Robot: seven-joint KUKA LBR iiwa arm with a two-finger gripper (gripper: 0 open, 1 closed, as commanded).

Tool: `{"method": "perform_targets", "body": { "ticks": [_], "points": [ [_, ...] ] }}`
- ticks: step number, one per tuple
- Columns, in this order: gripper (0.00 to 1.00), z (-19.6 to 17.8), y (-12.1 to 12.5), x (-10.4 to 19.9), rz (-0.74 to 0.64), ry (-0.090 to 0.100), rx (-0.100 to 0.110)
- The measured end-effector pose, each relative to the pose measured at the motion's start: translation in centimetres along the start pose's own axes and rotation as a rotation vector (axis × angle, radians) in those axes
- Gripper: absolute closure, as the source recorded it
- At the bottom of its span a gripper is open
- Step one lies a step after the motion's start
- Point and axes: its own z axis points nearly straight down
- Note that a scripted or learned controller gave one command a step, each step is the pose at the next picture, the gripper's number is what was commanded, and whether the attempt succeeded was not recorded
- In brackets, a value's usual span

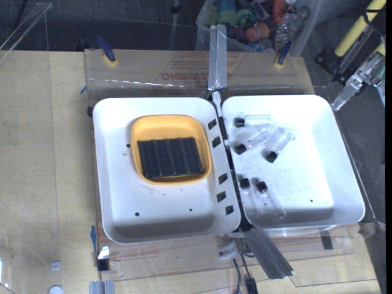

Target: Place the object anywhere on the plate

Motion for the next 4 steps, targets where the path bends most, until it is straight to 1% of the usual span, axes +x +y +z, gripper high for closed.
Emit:
{"method": "perform_targets", "body": {
  "ticks": [1, 2, 3, 4],
  "points": [
    [0.0, -2.7, -2.8, 2.8, 0.044, 0.008, 0.003],
    [0.0, -2.6, -3.1, 2.9, -0.308, 0.008, 0.001],
    [0.0, -2.4, -5.9, 5.5, -0.659, 0.007, -0.001],
    [0.0, -4.6, -8.2, 7.7, -1.019, 0.007, -0.002]
  ]
}}
